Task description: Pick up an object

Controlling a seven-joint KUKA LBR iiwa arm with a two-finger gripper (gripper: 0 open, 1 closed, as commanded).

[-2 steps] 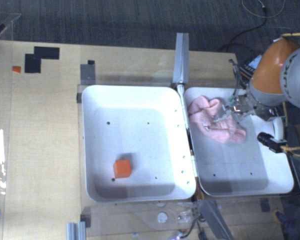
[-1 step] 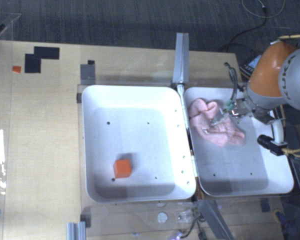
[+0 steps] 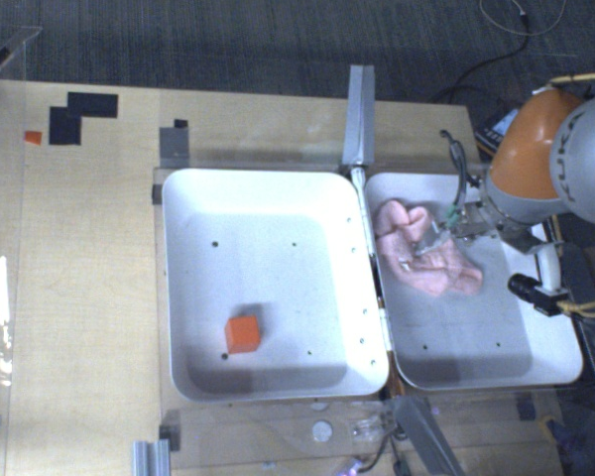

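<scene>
A crumpled pink cloth (image 3: 423, 249) lies in the upper left part of the right bin (image 3: 496, 355). My gripper (image 3: 429, 249) reaches in from the right and is down on the cloth, its metal fingers pressed into the pink folds. A small orange block (image 3: 243, 334) sits in the lower middle of the left bin (image 3: 268, 206), far from the gripper.
A grey divider post (image 3: 359, 117) stands between the bins at the back. The arm's orange band (image 3: 529, 147) and grey wrist hang over the right bin's upper right corner. Black markers (image 3: 77, 115) and a small orange square (image 3: 33, 138) lie on the bench at the far left.
</scene>
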